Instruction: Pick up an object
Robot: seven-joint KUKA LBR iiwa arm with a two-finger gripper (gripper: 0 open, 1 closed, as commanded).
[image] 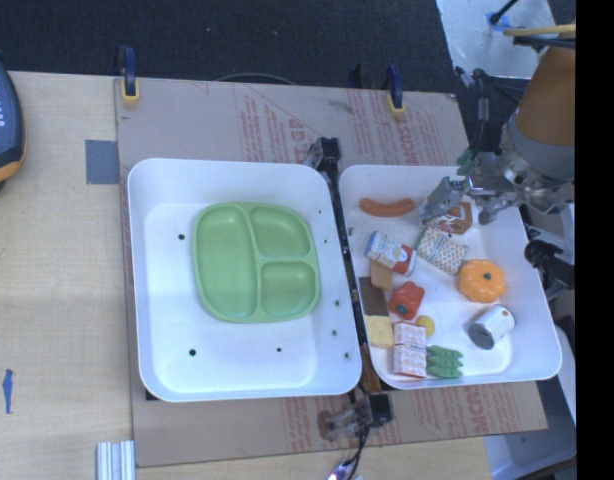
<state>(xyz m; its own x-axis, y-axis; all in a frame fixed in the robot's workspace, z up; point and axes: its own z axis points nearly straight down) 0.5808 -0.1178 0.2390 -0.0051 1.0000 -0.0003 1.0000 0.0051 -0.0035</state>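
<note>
The right bin (pixel 542 358) holds several toy foods. Among them are a sausage (pixel 387 207), a small milk carton (pixel 390 252), a speckled packet (pixel 442 251), an orange fruit (pixel 482 281), a red pepper (pixel 407 299) and a white can (pixel 490 326). My gripper (pixel 451 201) hangs low over the bin's far part, just above the speckled packet and right of the sausage. A brownish item (pixel 459 220) lies right under it, partly hidden. The grey arm (pixel 532 163) with its orange band (pixel 549 98) reaches in from the right.
The left bin (pixel 152 298) holds a green divided plate (pixel 256 261). A yellow cheese piece (pixel 379 331), a red-and-white carton (pixel 409 348) and green beans (pixel 444 362) crowd the right bin's near edge. A dark rod (pixel 344 253) runs between the bins.
</note>
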